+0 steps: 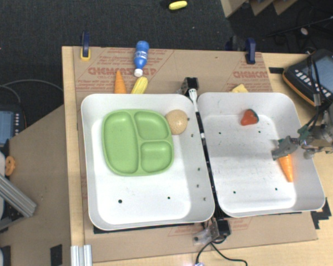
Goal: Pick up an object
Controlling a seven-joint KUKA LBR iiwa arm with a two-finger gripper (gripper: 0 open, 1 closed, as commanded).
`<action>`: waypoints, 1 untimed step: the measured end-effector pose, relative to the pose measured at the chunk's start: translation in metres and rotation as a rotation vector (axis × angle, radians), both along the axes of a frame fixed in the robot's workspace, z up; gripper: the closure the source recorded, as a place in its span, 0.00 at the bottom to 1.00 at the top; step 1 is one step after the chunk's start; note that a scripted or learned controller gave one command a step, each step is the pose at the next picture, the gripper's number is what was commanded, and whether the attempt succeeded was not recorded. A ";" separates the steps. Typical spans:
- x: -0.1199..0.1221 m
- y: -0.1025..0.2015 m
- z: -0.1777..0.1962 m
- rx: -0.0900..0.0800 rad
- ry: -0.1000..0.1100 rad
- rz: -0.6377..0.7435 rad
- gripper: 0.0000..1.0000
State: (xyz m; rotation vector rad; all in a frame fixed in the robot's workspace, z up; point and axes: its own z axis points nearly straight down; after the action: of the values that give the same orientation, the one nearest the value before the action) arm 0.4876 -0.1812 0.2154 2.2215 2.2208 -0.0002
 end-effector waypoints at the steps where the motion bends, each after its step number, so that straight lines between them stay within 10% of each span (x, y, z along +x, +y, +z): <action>1: 0.021 -0.029 -0.129 0.002 0.007 -0.002 0.00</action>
State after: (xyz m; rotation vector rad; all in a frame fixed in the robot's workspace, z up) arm 0.5083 -0.2099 0.0863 2.2281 2.2235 -0.0061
